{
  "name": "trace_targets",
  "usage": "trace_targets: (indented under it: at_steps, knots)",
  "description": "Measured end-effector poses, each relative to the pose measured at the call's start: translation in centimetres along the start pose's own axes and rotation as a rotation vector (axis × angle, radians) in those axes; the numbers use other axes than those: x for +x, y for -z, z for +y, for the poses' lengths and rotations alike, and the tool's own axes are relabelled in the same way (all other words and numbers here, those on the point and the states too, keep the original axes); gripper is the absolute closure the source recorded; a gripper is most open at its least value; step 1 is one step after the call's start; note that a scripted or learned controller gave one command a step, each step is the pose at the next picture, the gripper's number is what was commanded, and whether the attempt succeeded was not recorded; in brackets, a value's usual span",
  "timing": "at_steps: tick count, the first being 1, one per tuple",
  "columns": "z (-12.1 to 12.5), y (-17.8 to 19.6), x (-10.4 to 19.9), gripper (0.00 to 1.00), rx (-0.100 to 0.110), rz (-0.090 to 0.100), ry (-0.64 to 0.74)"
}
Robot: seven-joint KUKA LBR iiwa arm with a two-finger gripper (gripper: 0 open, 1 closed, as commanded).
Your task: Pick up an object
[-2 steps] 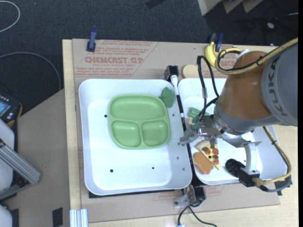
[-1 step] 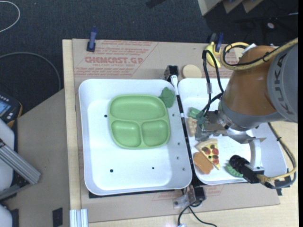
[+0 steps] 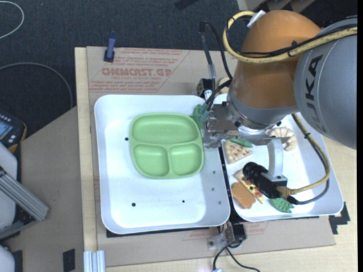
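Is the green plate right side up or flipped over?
Right side up. The green plate lies flat in the left bin, and its three hollow sections face upward with nothing in them.

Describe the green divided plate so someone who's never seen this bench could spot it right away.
Find the two white bins side by side and take the left bin. The green plate lies in its upper half. It is pale green with three compartments, far larger than the small toy foods in the right bin.

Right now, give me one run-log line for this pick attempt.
arm: over right bin | grasp: cannot tell | left bin: green divided tray | right bin: pizza slice toy, small toys | status: no pick visible
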State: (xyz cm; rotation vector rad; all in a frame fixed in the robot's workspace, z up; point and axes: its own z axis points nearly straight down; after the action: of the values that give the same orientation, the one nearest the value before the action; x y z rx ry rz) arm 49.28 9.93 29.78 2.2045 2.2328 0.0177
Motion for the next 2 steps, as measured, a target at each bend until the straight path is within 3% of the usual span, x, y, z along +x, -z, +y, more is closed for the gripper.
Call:
trace_targets:
  at_steps: [1,2]
  knots:
    - [-1.6,-5.8,1.2,1.0,0.019,-0.005,-0.011]
    - [-1.3,1.4,-2.5,1.0,0.003,-0.005,-0.016]
